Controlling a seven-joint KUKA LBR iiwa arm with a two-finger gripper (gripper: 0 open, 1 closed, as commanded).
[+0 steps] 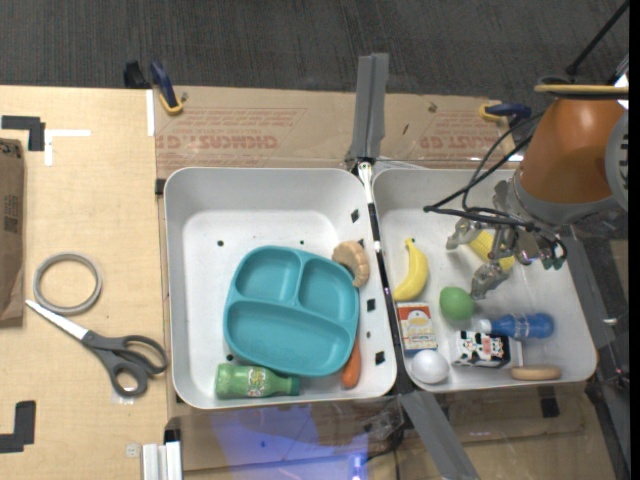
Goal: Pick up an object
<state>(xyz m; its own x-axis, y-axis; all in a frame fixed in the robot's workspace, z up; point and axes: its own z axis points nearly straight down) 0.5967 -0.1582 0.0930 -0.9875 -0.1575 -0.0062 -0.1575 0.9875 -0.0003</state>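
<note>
My gripper [476,258] hangs over the middle of the right bin [578,298], open, with its two metal fingers [487,278] spread apart. A yellow object [498,250] lies just behind them, partly hidden by the wrist; I cannot see it being held. A green ball [456,303] sits just below the lower finger. A banana [411,270] lies to the gripper's left. Nearer the front are a blue bottle [520,325], a black-and-white box [483,348], a red and white carton [415,326], a white ball [430,367] and a tan stick [535,373].
The left bin [190,268] holds a teal divided plate [295,311], a green bottle [255,380], a carrot [350,368] and a beige shell-shaped item [350,258]. Scissors [105,348] and a tape ring [67,281] lie on the bench to the left.
</note>
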